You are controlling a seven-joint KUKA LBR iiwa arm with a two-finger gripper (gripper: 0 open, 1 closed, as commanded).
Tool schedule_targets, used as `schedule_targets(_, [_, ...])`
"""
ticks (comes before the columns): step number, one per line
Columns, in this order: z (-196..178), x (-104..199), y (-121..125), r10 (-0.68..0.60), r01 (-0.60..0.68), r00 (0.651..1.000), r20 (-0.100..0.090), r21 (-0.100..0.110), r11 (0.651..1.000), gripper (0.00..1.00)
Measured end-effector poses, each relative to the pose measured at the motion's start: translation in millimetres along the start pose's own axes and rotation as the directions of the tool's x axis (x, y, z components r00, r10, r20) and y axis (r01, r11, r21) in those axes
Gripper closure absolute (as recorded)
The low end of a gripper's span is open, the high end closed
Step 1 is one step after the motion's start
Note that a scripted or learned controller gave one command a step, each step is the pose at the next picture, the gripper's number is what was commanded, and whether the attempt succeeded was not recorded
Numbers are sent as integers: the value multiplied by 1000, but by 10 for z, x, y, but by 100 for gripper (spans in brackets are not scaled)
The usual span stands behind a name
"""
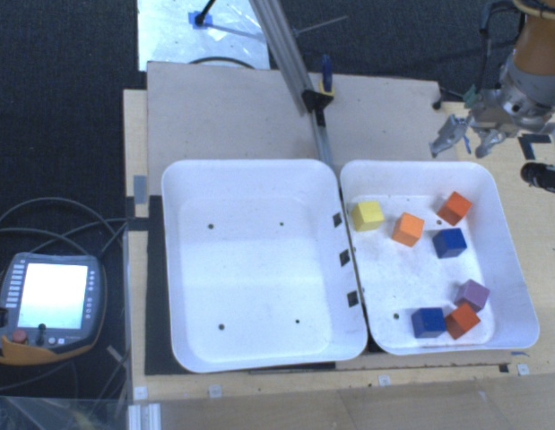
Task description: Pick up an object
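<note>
Blocks [408, 229] lie in right bin [506, 240] on bench [385, 115].

Bright even light; slight softness

dark carpet floor [62, 79] all round a pale wood bench [385, 115]. a beige board [223, 115] lies on the bench, w/ a black mat [156, 330] peeking out at its left. a handheld control screen [48, 307] sits on the floor at left, cables looping round it. shiny plastic sheet [183, 12] at top, a metal pole [281, 38] slanting over it.
</note>
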State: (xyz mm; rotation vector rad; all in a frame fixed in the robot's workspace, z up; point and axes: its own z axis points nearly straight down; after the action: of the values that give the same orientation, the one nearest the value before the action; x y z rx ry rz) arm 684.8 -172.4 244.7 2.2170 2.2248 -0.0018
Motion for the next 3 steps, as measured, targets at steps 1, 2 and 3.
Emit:
schedule_targets(1, [479, 58, -76, 1, -1, 1000, -1, 1, 1000, 0])
schedule_targets(2, [1100, 66, -104, 0, 0, 1000, -1, 2, 1000, 0])
schedule_targets(3, [941, 61, -78, -3, 3, 1000, 1, -7, 1000, 100])
